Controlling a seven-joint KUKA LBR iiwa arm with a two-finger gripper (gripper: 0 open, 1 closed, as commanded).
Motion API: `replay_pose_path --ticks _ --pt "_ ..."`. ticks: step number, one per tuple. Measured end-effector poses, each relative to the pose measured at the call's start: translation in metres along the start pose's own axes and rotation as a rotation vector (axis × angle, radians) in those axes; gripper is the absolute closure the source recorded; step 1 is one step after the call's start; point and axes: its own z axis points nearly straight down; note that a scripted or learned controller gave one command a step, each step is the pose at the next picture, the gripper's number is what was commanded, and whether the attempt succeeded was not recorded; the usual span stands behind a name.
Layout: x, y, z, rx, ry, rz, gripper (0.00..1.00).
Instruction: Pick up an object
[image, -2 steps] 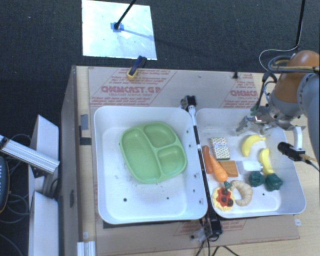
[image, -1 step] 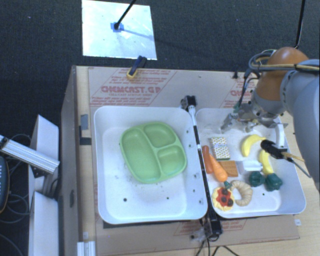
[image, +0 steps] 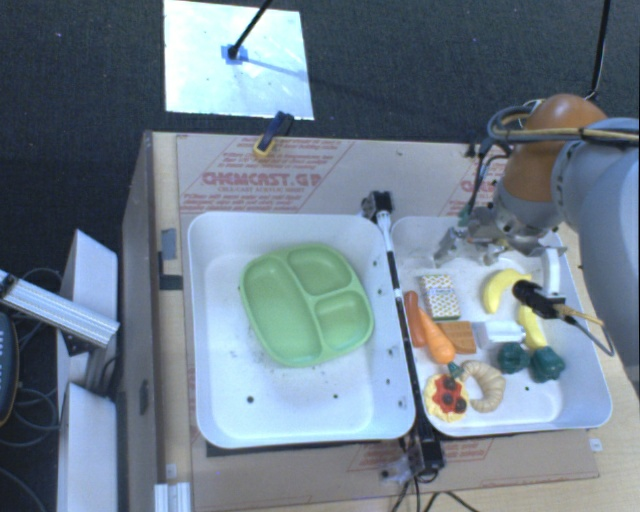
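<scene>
Seeing no pick yet: gripper (image: 462, 243) hangs over right bin's (image: 590, 398) far end, fingers spread, nothing between them. Toy food, banana (image: 497, 288) and carrot (image: 432, 335) included, sits loose. Everything's left, I'd say.

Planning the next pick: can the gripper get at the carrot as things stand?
Probably yes. The carrot lies uncovered on top in the right bin, and the gripper hangs over that bin's far end. The bin wall and cracker crowd it.

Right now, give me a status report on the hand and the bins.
Hand over right bin's far edge, holding nothing. Banana, carrot, other toys untouched. Green tray in left bin.
</scene>
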Motion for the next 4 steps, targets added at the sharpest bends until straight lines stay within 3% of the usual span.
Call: replay_pose_path --ticks 1,2,3,4 --pt "0.037 -0.001 0.000 0.000 0.001 0.000 0.00" --pt "0.037 0.000 -0.012 -0.004 0.000 -0.002 1.00" --pt "0.037 0.000 -0.011 -0.004 0.000 -0.002 0.00" --pt "0.054 0.000 0.000 0.000 0.000 0.000 0.00"
